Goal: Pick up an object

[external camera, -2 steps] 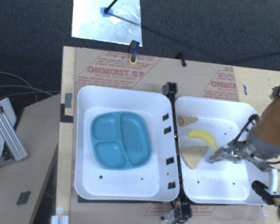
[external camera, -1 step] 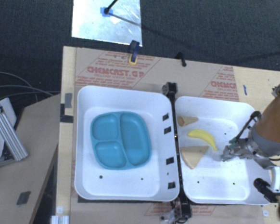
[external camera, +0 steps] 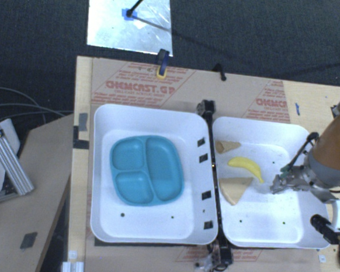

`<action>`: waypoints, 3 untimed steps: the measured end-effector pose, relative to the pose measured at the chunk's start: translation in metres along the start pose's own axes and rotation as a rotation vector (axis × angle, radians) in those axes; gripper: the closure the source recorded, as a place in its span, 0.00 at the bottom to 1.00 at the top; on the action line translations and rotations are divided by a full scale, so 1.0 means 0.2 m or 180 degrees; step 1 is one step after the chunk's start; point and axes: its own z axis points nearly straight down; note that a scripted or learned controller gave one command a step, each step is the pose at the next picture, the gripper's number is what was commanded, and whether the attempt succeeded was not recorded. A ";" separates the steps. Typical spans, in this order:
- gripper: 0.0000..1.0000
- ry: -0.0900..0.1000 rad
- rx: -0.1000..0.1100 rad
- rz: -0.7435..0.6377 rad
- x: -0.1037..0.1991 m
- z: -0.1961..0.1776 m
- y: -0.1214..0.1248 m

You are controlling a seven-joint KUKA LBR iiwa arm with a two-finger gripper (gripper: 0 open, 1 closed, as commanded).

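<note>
1. Two shallow white bins sit side by side on the table (external camera: 79, 172), resting on a sheet of brown cardboard (external camera: 185, 87) printed with red lettering.
2. The left bin (external camera: 96, 215) holds a blue plate (external camera: 147, 170) with three compartments. The plate lies flat near the middle of the bin.
3. The right bin (external camera: 268, 228) holds three things, all in its left half, close to the divide between the bins.
4. A yellow banana (external camera: 246, 167) lies on the bin floor, curving from upper left to lower right.
5. A small tan wedge (external camera: 226, 146) lies just above the banana, near the bin's upper left corner.
6. A larger tan wedge (external camera: 235, 189) lies just below the banana; I cannot tell whether the two touch.
7. The arm (external camera: 336, 151) reaches in from the right, its orange band above the wrist over the right edge of the right bin.
8. The jaws (external camera: 278, 185) are low over the right bin's floor, to the right of the banana and the larger wedge, near them but apart.
9. The jaws are too small and blurred to tell how far open they are. Nothing shows between them.
10. A silver sheet (external camera: 132, 18) lies on the dark floor beyond the table.
</note>
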 end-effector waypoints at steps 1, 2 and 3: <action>1.00 -0.0001 -0.0008 -0.0003 0.00 -0.05 0.00; 1.00 -0.0003 -0.0018 -0.0004 0.00 -0.11 0.01; 1.00 -0.0005 -0.0028 -0.0006 0.00 -0.16 0.01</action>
